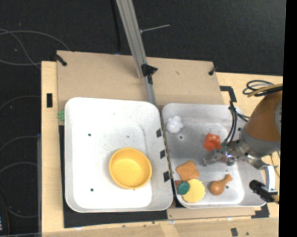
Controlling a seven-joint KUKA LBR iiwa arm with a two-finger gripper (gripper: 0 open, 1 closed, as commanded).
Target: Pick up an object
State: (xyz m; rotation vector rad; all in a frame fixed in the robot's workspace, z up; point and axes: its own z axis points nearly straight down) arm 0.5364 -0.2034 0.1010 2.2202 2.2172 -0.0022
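Observation:
My gripper [219,157] hangs low over the middle of the right bin [197,115], reaching in from the right. A red object [212,141] lies just above and left of it, very close; contact cannot be made out. A brown drumstick-shaped toy [219,185] lies below the gripper. An orange toast-like piece [187,169], a yellow round object [194,190] and a small green piece [183,188] sit at the bin's lower left. A white fluffy object [174,124] rests at its upper left.
The left bin [90,118] holds a yellow bowl [130,168] near its lower middle. A metal pole [134,37] slants up from between the bins. Cables [259,88] lie at the bench's right edge above the arm.

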